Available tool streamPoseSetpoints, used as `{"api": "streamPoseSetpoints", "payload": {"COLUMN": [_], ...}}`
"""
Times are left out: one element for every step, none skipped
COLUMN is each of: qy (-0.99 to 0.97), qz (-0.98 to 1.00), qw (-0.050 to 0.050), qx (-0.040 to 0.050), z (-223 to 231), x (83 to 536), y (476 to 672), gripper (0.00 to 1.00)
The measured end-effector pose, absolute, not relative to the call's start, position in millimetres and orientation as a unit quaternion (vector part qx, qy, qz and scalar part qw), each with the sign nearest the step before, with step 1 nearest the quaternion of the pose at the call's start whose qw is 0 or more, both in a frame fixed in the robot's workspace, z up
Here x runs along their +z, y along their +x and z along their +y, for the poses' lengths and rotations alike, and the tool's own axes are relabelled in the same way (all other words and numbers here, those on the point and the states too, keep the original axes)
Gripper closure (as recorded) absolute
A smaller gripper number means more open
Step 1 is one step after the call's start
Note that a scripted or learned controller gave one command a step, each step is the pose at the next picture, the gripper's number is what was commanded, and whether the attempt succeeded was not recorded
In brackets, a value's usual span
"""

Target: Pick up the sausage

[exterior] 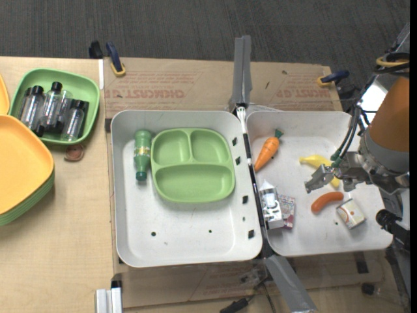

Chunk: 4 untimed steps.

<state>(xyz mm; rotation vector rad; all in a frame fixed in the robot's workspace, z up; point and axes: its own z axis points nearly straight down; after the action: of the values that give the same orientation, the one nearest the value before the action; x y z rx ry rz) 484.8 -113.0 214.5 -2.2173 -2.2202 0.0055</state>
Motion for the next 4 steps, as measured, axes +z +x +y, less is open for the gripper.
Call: {"api": "streamPoseSetpoints", "payload": {"qy": [-0.676,-0.668,-0.693,-0.706], "qz": [-0.737,-0.744,-0.721,-0.709], "qw": [-0.004,-0.005,0.0,0.003], "qx": [-0.0015,-0.0023,0.0011,-0.0014], "z": [-120.2,-175.8,-195.2,-212.4], "x": [95.8,96.6,231.9,100.4], "y": [503.2,480.6,529.6,498.2], "gripper": [0.0,0.0,0.0,0.0]}}
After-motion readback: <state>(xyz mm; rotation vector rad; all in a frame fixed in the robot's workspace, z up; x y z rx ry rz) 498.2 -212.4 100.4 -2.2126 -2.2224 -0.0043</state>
